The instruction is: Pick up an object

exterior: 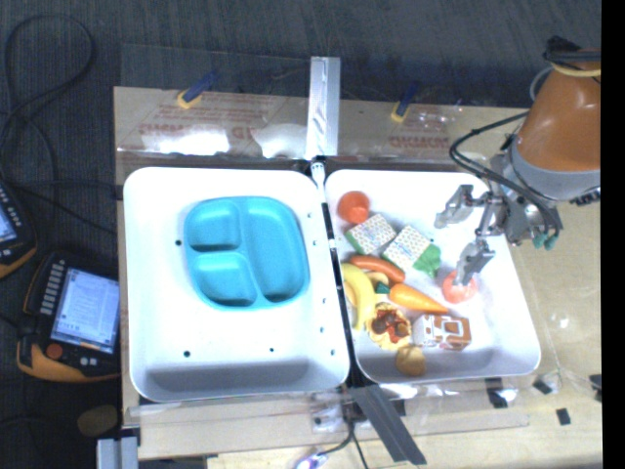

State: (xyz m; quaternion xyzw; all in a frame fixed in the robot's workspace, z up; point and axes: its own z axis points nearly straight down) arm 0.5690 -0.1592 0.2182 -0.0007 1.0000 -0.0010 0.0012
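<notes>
Here, in the camera view, two white bins sit side by side on the bench. The left bin holds a blue tray with three compartments, lying flat near the bin's middle.

The right bin holds a cluster of toys toward its left side. An orange ball lies near the back left corner. Just in front of it are two white patterned blocks, with a green block touching the right one. A red pepper lies below them, a banana curves along the left wall, and a carrot points left beside it. Near the front are a brown-and-yellow toy, a white truck and a brown lump.

The arm reaches in from the right. The gripper hangs over the right part of the right bin with its two fingers spread apart, one finger toward the back and the other lower down. A pink round toy lies on the bin floor at the tip of the lower finger; whether they touch I cannot tell. Nothing sits between the fingers.
</notes>
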